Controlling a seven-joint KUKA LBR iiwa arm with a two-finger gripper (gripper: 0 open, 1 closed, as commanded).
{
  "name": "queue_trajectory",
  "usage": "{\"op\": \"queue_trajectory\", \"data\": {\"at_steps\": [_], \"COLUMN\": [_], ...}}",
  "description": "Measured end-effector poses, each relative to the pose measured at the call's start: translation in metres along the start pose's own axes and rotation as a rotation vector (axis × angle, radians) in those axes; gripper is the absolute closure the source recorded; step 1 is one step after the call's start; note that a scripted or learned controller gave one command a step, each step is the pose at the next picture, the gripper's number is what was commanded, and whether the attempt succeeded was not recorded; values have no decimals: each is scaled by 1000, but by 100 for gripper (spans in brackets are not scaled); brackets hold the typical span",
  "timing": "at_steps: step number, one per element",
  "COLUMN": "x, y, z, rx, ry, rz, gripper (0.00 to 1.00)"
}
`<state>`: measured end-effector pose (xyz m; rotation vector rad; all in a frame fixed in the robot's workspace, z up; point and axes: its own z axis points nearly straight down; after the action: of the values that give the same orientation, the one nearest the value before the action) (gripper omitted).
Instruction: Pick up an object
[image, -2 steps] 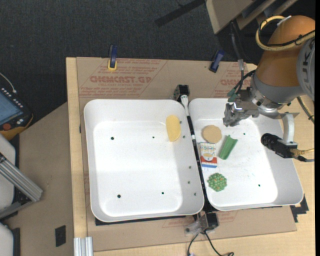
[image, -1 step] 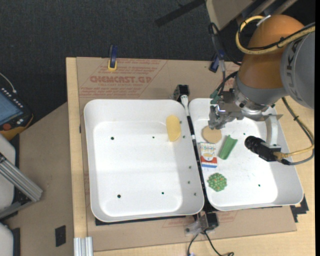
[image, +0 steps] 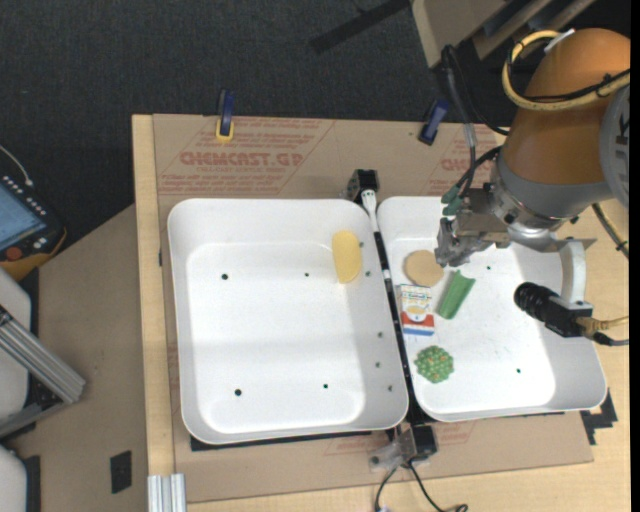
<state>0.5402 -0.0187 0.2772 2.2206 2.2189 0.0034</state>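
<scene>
Looking down on the desk, a brown board carries two shallow white bins set side by side, and the action is all on the right. The right bin holds four things bunched toward its left half: a round tan disc near the dividing edge, a green bar lying at a slant just beside it, a small white packet with red and blue print touching or nearly touching the bar's lower end, and a bumpy green ball a little below the packet, apart from the others. The arm, orange-banded and grey, comes in from the right, and the end effector hangs over the upper left part of that bin, right above the top of the green bar and just beside the tan disc. Whether it is clenched or released I cannot tell from this angle, and nothing can be seen caught in it. A black cylindrical fitting juts out over the right bin lower on the wrist. Over in the left bin, one pale yellow oblong piece lies near the upper right corner, close to the wall it shares with its neighbour. Blue clamps pin the board's far edge.
</scene>
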Motion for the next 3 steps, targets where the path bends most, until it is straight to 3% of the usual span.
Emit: {"op": "queue_trajectory", "data": {"at_steps": [3], "x": [1], "y": [3], "z": [-29], "rx": [-6], "ry": [-2], "rz": [-3], "gripper": [100]}}
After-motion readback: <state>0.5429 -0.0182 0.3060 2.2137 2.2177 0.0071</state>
